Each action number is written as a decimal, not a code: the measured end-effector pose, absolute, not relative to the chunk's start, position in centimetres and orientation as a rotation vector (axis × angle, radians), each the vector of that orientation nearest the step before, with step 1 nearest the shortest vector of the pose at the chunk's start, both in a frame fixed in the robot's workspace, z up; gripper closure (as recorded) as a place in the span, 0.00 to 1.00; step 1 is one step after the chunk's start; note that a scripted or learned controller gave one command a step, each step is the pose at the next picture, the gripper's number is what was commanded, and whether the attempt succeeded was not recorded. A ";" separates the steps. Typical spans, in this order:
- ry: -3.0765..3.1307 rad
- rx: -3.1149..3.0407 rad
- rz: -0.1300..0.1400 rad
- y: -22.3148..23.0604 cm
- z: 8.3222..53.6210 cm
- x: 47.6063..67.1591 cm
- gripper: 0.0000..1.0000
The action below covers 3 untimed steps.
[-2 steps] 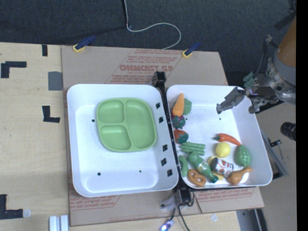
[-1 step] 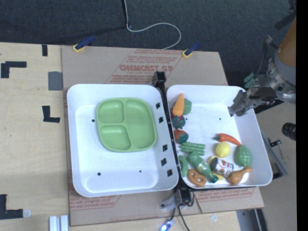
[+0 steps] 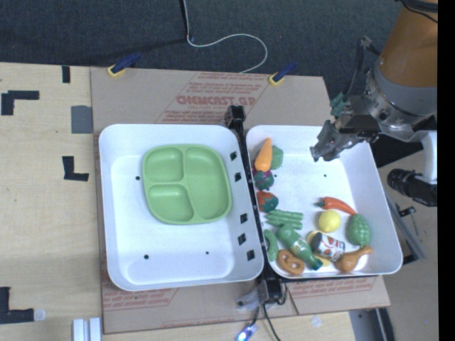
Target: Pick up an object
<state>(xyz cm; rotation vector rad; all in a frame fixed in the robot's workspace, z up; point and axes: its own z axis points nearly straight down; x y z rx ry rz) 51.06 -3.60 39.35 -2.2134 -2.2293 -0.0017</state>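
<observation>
At the near edge of the right bin [image 3: 380,183] lie a pretzel [image 3: 289,262], a green bottle [image 3: 301,248], a small can [image 3: 331,246] and a drumstick [image 3: 352,258], packed close together in the near corner. Just beyond them sit a lemon [image 3: 328,221], a green lumpy fruit [image 3: 359,229], a red chilli [image 3: 336,204] and some green beans [image 3: 284,217]. Further along the bin's left wall lies a carrot [image 3: 264,153], tip pointing away. The left bin [image 3: 117,212] holds a green divided plate [image 3: 188,183], lying flat towards its far side. The gripper [image 3: 326,149] hangs over the far right part of the right bin, above bare floor, well apart from the toys; nothing shows between its fingers, and whether they are spread or closed I cannot tell. Behind the bins a white cable [image 3: 227,42] loops over dark cloth.
</observation>
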 end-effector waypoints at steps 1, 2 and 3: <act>-2.232 -2.219 -0.008 0.6 46.4 54.8 1.00; -2.233 -2.218 -0.012 5.6 53.9 58.2 1.00; -2.233 -2.206 0.000 15.5 53.4 56.6 1.00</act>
